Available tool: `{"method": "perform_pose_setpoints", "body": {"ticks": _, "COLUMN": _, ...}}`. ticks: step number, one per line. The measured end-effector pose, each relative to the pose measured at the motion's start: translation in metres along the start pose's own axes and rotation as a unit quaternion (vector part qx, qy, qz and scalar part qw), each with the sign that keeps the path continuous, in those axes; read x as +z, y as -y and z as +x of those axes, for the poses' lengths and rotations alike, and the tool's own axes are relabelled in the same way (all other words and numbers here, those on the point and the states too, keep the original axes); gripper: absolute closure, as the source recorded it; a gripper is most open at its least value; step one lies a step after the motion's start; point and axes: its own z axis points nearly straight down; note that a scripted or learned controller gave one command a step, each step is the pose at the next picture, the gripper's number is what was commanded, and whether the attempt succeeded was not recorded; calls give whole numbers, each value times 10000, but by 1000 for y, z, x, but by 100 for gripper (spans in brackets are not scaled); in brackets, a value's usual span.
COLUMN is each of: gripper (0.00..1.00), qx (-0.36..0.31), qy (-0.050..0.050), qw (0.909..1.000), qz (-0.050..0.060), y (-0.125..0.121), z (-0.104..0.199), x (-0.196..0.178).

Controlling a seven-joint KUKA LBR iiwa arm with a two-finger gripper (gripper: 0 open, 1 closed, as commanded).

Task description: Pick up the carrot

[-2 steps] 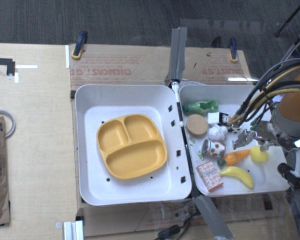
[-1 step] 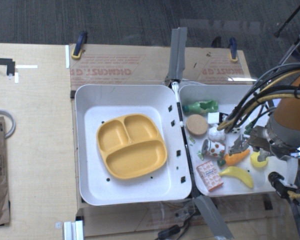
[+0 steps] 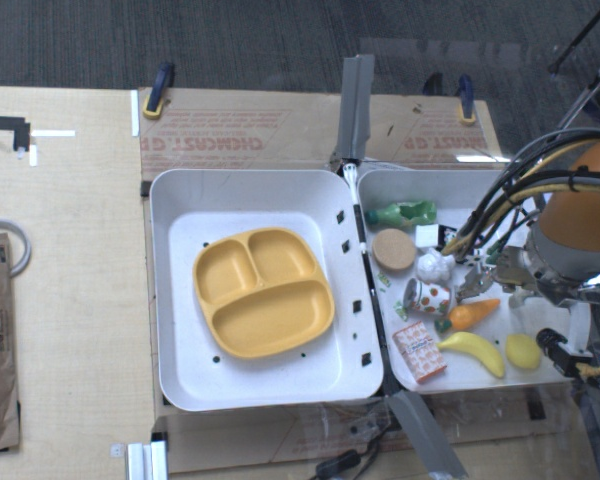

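Observation:
The carrot (image 3: 472,314) is orange with a green stub at its left end. It lies slantwise in the middle of the right bin (image 3: 450,175), just above the banana (image 3: 476,352). My gripper (image 3: 474,280) hangs right over the carrot's upper side, at the end of the grey arm with the orange band (image 3: 578,220) that reaches in from the right. Cables and the wrist hide much of the gripper. Nothing visibly lifts the carrot off the bin floor.
Crowded around the carrot are a white crumpled ball (image 3: 435,265), a spotted cup (image 3: 427,296), a tan disc (image 3: 393,250), a green item (image 3: 401,213), a red-and-white box (image 3: 419,352) and a lemon (image 3: 523,352). The left bin (image 3: 175,298) holds a yellow divided plate (image 3: 265,290).

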Motion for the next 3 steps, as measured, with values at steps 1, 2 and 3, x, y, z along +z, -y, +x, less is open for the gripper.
{"method": "perform_pose_setpoints", "body": {"ticks": 1, "gripper": 0, "qx": 469, "qy": -3, "qw": 9989, "qz": 6, "y": 18, "z": 51, "x": 0}}
{"method": "perform_pose_setpoints", "body": {"ticks": 2, "gripper": 100, "qx": 490, "qy": 3, "qw": 9988, "qz": 19, "y": 18, "z": 49, "x": -8}}
{"method": "perform_pose_setpoints", "body": {"ticks": 3, "gripper": 0, "qx": 490, "qy": 4, "qw": 9988, "qz": 20, "y": 18, "z": 49, "x": -8}}
